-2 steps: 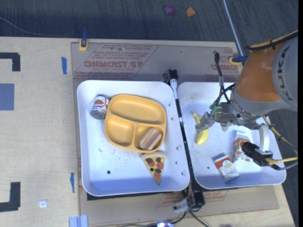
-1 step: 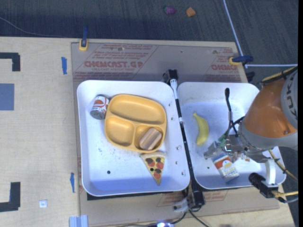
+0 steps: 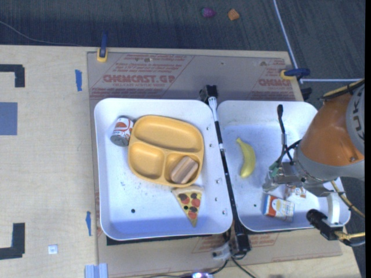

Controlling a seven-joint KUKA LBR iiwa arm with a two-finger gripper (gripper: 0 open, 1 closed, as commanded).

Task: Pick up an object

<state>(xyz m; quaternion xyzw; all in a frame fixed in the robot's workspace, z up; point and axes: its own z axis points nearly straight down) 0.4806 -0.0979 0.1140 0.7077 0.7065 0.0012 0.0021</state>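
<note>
Pincer (image 3: 282, 180) hangs low in the right bin (image 3: 261, 117), directly over a small carton (image 3: 279, 207), probably because this object is its target. A banana (image 3: 247, 157) lies just beside it, toward the divider. Whether the pincer is spread or pressed together, I cannot tell.

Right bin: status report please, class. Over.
End effector low over the right bin, finger state unclear. Small carton just beneath it, not seen held. Banana lies apart, nothing blocking.

bench (image 3: 40, 172), two white bins (image 3: 110, 213)
</note>
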